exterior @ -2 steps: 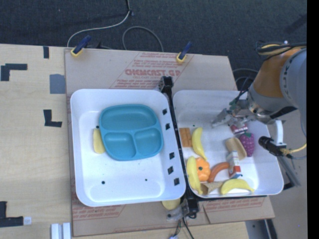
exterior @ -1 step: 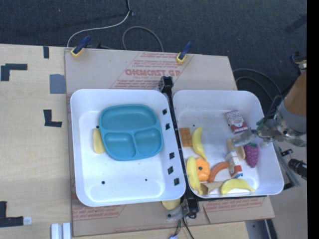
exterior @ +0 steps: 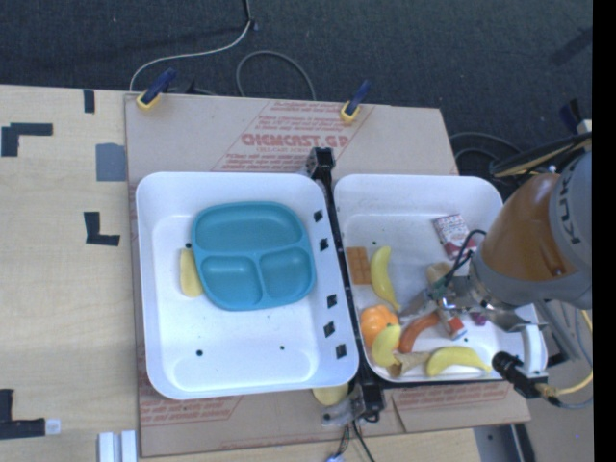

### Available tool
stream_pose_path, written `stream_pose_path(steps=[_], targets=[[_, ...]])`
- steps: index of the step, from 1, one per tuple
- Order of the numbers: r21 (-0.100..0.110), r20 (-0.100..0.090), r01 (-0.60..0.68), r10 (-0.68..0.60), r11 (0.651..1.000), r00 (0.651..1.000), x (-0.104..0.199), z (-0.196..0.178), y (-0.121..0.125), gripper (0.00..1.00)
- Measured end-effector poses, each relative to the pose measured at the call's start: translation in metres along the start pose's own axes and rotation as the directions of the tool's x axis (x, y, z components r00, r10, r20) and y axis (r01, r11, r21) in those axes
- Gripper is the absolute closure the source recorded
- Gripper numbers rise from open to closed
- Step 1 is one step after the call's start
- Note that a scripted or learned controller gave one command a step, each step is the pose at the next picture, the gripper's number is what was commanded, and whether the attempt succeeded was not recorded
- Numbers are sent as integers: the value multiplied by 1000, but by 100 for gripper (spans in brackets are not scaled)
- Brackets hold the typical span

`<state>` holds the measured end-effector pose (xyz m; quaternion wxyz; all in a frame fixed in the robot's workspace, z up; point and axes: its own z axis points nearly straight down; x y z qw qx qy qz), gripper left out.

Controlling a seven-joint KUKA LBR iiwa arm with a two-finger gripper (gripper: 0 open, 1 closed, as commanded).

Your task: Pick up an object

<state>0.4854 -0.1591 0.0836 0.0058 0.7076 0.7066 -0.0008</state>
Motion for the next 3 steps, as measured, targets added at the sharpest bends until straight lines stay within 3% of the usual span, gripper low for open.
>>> stream_pose_path(steps=[1, 2, 3], targets=[[-1, -3, 0, 0, 1000, 1000, -2, -13, 2, 100], [2, -5, 6, -6, 1000, 1000, 60, -3, 37, 100], [-5, -9, 10, -10, 1000, 1000, 111, -107, 98, 100]])
